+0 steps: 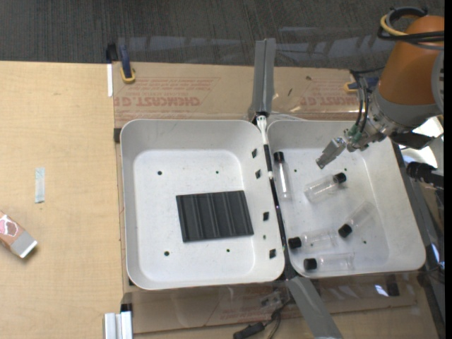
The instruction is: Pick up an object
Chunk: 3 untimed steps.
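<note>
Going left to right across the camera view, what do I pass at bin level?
Small object with a red-and-white end on the bench → grey strip → left bin → black ribbed tray → right bin with clear black-capped vials, e.g. → gripper hovering over its far part.

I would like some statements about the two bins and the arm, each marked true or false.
1. A black ribbed mat lies in the left bin. True.
2. The clear vials with black caps are in the left bin. False: they lie in the right bin, for example one vial.
3. The hand is above the right bin. True.
4. The hand is over the ribbed mat. False: it is over the right bin's upper part.
</note>
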Each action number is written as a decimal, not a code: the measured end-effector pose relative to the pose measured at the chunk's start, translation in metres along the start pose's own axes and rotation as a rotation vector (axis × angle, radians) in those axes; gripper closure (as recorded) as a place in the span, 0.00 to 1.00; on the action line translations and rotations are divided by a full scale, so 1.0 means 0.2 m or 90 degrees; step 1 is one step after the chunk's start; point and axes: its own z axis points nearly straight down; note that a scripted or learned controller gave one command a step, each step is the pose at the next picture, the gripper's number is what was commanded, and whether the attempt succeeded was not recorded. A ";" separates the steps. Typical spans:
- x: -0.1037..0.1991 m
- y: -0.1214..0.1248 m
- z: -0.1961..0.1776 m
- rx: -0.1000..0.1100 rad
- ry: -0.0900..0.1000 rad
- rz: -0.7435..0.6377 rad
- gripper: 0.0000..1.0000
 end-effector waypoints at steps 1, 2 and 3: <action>0.02 -0.20 0.28 0.000 0.001 -0.023 0.00; -0.17 -0.66 -0.02 -0.001 -0.001 -0.125 0.00; -0.25 -0.66 -0.44 -0.001 -0.002 -0.223 0.00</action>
